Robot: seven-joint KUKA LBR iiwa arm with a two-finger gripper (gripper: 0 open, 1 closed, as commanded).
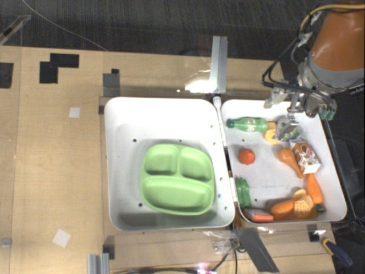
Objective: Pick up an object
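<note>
A grey-and-orange robot arm [336,44] reaches over the far end of the right bin [259,178], its gripper [289,127] hanging low beside the green bottle [247,124] — the landmark here, lying on its side along the bin's far wall. Whether the gripper is spread or closed cannot be told from this angle (wrist hardware and cables crowd it), and nothing is seen held between its tips, so the pick appears not yet made: the grasp and the lift both look to be ahead. Candidates lie all around the bottle: a small yellow piece [270,133] touching its cap end, a red tomato [246,156] just nearer the camera, an orange carrot [290,160] and a small printed carton [305,157] further right, another carrot [314,188] and a heap of toy food [293,206] well beyond at the near wall. The carton's printing is too small to read; the bottle's label likewise. Left of the bottle, the other bin [120,153] holds a green divided plate [178,178].
</note>
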